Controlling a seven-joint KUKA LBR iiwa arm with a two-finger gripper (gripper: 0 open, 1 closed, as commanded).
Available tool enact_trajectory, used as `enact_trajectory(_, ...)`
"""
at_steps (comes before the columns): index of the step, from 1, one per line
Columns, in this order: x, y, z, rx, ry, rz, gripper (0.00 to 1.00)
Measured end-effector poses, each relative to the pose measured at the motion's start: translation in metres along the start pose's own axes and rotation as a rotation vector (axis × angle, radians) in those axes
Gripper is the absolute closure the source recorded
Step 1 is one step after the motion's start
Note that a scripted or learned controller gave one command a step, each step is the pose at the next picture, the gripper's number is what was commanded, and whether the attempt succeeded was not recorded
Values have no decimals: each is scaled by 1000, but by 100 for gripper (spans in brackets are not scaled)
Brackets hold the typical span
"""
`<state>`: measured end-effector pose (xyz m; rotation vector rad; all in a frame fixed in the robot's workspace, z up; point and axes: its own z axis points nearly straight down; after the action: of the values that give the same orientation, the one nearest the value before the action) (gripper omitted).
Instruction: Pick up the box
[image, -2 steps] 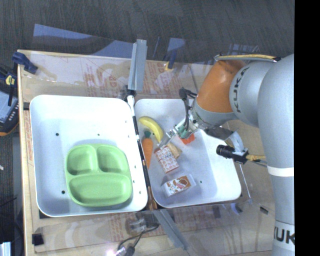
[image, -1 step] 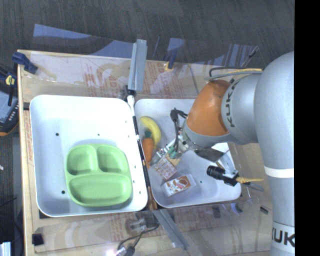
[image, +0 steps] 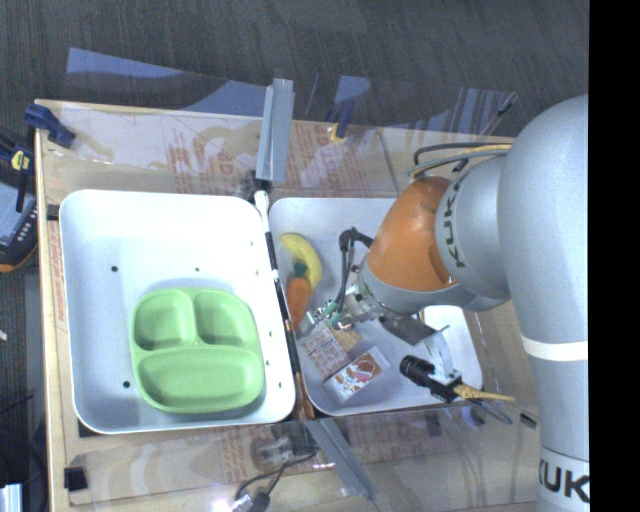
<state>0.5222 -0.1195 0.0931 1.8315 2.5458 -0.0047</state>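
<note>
Orange-banded, my arm hangs over the right bin, gripper low at its centre; its grip I cannot tell. At five o'clock, just beside it, lies the box, flat.

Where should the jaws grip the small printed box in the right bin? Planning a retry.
Come straight down on the box, which lies flat and tilted. Close across its short sides. Its upper-left edge sits close to a packet, so those long sides leave less room, I'd judge.
</note>
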Motion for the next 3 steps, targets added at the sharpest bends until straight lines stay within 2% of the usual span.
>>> enact_trajectory(1, -1, 2, -12, -2, -4, -5, 100)
enact_trajectory(2, -1, 2, -12, -2, -4, -6, 0)
enact_trajectory(3, 13, -22, -5, -14, -16, 16, 0)
